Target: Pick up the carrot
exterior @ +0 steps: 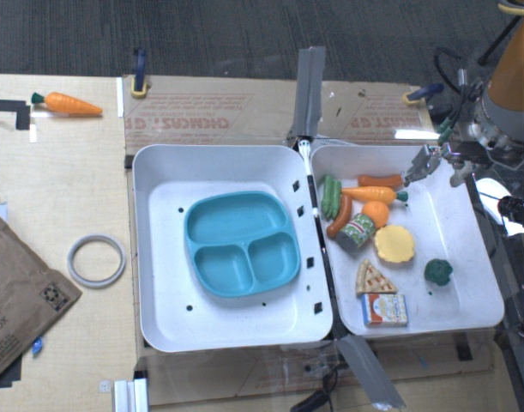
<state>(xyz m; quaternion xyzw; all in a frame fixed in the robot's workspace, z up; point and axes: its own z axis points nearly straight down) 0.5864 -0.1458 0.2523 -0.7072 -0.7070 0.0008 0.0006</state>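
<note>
Red-and-white carton (384, 308) lies well below claw (436, 163), print unreadable. Carrot (368, 194) just left of claw, in right bin (467, 316), untouched. Claw released, gripping nothing. Cardboard lettering illegible.

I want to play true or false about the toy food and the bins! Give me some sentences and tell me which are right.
1. The blue tray sits in the left bin. True.
2. A carrot lies in the right bin among other toy food. True.
3. The gripper holds the carrot between its fingers. False: it is above the right bin's far corner, with nothing seen between its fingers.
4. The green ball is inside the blue tray. False: it is in the right bin.
5. Another carrot lies on the bench outside the bins. True.
</note>
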